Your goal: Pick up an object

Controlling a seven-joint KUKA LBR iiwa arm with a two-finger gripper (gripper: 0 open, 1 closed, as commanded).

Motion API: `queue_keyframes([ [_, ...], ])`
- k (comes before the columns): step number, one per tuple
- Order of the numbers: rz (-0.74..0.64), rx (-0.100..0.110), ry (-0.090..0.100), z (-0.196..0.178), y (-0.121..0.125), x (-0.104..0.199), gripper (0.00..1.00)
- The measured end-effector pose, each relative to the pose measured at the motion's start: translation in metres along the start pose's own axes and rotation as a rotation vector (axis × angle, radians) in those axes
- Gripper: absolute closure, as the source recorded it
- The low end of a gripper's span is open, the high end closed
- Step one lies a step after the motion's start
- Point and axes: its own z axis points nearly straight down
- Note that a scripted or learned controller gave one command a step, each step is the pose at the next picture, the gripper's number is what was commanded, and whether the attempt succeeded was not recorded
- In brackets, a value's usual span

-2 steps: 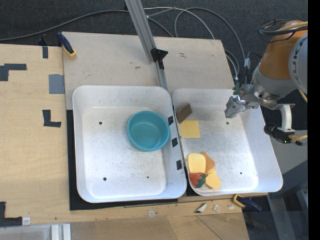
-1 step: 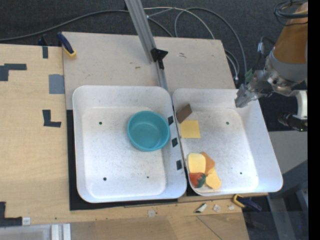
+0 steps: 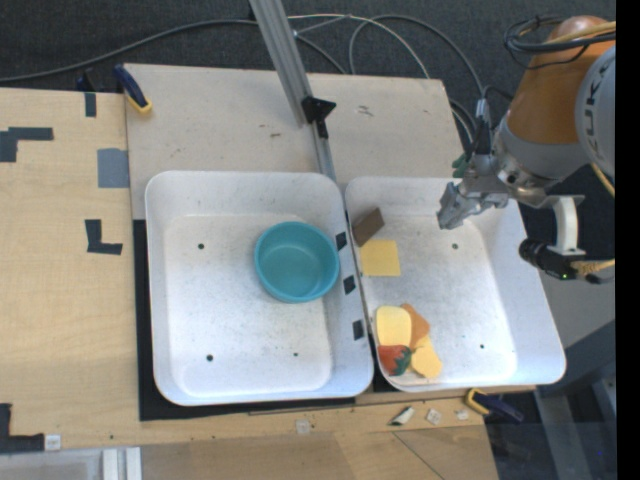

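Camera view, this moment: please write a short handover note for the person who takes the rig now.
Gripper: above the upper right part of the right bin, nothing seen in it; open or shut cannot be told.
Things: teal bowl in the left bin; in the right bin, brown block and yellow square near the divider, a yellow-orange-red pile at the lower left.
Done: nothing picked yet.
Left: choose one object, descend, grasp, lift.
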Motion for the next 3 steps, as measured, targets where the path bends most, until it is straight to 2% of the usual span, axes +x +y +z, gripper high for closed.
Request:
queue_keyframes([
  [3, -0.002, 0.0, 0.001, -0.004, -0.028, 0.138, 1.0],
])
